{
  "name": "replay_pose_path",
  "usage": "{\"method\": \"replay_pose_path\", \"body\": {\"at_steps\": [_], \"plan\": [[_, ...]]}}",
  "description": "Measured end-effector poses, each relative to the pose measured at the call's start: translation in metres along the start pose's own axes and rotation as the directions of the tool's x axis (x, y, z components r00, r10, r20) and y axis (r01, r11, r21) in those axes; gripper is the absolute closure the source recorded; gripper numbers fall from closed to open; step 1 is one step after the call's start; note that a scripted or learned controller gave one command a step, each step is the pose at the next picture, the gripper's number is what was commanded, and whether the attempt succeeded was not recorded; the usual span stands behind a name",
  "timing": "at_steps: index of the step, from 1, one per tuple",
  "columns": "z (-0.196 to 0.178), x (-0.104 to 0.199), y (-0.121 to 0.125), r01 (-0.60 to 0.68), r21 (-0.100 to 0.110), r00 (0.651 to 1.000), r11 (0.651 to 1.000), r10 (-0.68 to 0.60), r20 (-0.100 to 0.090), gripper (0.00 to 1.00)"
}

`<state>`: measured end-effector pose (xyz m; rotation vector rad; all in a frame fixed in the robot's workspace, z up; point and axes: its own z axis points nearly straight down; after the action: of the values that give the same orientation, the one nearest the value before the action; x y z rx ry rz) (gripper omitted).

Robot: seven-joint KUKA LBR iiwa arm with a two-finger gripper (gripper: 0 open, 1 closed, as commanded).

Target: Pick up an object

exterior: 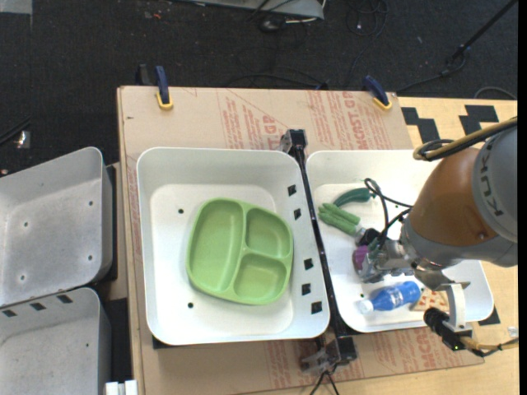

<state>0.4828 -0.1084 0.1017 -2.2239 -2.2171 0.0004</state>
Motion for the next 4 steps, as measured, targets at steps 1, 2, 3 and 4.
{"method": "replay_pose_path", "body": {"at_steps": [1,2,3,4], "plan": [[-0.059,-0.007,-0.004,0.002,-0.006,1.000,1.000,-0.002,0.002,1.00],[-0.117,-0.011,0.005,0.006,-0.007,1.000,1.000,-0.006,0.003,1.00],[-0.153,-0.011,0.007,0.006,-0.006,1.000,1.000,-0.006,0.002,1.00],[-0.159,0.044,0.021,0.011,-0.003,1.000,1.000,-0.011,0.000,1.00]]}}
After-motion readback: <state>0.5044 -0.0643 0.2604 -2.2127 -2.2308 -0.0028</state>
